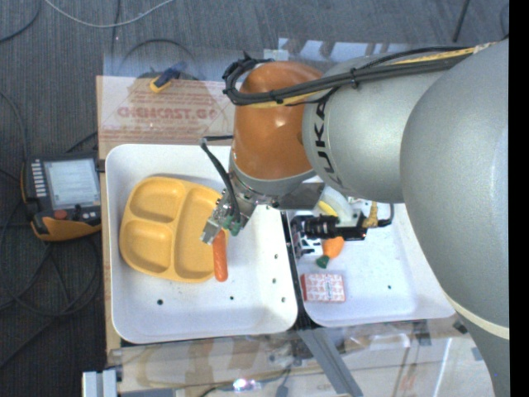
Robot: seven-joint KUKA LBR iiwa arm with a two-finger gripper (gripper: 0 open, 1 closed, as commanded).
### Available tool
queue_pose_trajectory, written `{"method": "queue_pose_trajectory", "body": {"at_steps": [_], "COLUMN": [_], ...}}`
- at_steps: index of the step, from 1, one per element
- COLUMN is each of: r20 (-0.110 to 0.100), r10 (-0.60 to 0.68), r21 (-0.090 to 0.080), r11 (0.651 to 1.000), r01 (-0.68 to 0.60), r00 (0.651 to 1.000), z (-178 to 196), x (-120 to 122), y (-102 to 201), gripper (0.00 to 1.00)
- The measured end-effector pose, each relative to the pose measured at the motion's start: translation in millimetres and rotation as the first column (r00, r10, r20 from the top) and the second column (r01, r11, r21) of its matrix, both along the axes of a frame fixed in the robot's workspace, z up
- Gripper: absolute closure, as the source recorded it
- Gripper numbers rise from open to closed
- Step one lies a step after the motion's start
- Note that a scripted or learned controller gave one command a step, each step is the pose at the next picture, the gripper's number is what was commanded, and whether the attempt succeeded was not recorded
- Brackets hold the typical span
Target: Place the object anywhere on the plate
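Note:
A yellow divided plate (163,226) lies in the left white bin (248,308). At the plate's right edge hangs an orange-red sausage-shaped object (220,259), partly over the rim. My gripper (218,226) is right above the object's upper end, with its fingers closed around that end. The big grey arm with its orange band reaches in from the right and hides the back of both bins.
The right bin (397,296) holds a small carrot-like piece (331,247), a pink-and-white patterned packet (322,287) and a yellow item (329,209) partly under the arm. A handheld pendant (62,195) lies left of the bench. A cardboard sheet (161,114) sits behind the left bin.

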State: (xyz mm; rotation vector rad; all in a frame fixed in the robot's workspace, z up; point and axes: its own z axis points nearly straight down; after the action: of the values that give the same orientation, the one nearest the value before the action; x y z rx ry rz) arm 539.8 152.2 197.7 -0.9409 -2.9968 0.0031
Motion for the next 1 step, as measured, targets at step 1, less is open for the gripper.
{"method": "queue_pose_trajectory", "body": {"at_steps": [1], "r20": [0.005], "r10": [-0.084], "r21": [0.004], "r11": [0.996], "r01": [0.084], "r00": [0.996], "z": [-42.2], "x": [35.4], "y": [11.7], "gripper": [1.0]}}
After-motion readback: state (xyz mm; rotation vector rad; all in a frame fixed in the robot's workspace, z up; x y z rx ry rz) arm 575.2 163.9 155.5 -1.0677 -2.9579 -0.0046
